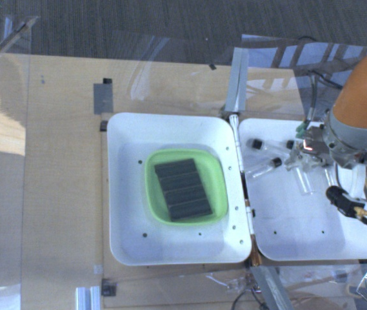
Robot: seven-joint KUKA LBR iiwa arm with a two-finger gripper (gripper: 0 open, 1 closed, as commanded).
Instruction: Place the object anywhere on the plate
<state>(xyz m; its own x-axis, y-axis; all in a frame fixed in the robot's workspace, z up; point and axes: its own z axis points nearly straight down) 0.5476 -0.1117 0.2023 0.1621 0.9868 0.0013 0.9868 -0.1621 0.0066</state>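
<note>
Already ridged dark slab (182,190) on plate (154,202)

Even, fairly bright overhead light is falling on the bench (48,173), with a paler, washed-out patch glowing along its left edge. Faint streaks of glare are slanting across a clear panel near the top left. The 2 white bins are reflecting the light softly, the left bin (125,237) looking slightly bluish. Soft shadows are lying under the arm (364,102) at right. The whole picture is looking slightly soft and grainy, with fine details blurring.
</note>
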